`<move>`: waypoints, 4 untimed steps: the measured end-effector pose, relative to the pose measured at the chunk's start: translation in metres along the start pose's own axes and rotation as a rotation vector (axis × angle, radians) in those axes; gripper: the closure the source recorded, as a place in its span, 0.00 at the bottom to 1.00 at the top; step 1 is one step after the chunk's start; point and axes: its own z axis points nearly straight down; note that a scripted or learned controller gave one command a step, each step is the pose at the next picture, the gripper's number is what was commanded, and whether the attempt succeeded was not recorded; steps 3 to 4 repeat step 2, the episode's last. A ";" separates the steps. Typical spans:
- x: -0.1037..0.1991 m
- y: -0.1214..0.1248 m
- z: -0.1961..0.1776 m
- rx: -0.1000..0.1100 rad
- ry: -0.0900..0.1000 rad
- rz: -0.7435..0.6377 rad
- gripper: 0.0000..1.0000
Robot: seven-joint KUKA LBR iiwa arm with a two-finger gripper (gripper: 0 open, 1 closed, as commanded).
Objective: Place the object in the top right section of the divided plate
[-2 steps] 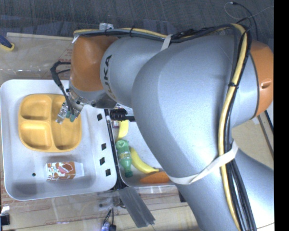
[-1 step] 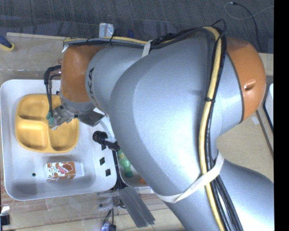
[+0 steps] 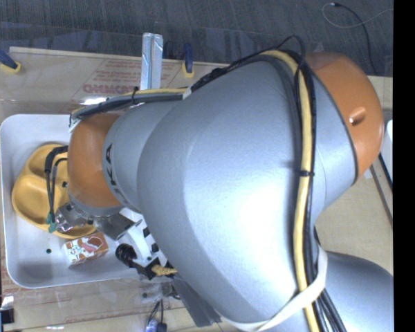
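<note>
A yellow divided plate (image 3: 32, 189) lies in the left white bin (image 3: 14, 133), and the arm covers its right part. Just below the plate, on the bin floor, rests a small orange and white packet (image 3: 84, 247). My arm's wrist, with its orange band (image 3: 90, 161), hangs over the plate's right side, and the gripper end (image 3: 72, 220) sits just above the packet. The large grey arm body hides most of the scene, so the plate's right sections are out of sight.
A wooden board (image 3: 69, 75) runs behind the bin, with a blue clamp (image 3: 3, 57) at its left and a metal upright (image 3: 151, 61) in the middle. The arm covers the right bin.
</note>
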 end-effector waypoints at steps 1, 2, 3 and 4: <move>-0.031 0.061 -0.150 -0.001 0.003 0.056 1.00; -0.007 0.030 -0.141 0.003 0.004 -0.101 1.00; -0.007 0.030 -0.141 0.003 0.004 -0.101 1.00; -0.007 0.030 -0.141 0.003 0.004 -0.101 1.00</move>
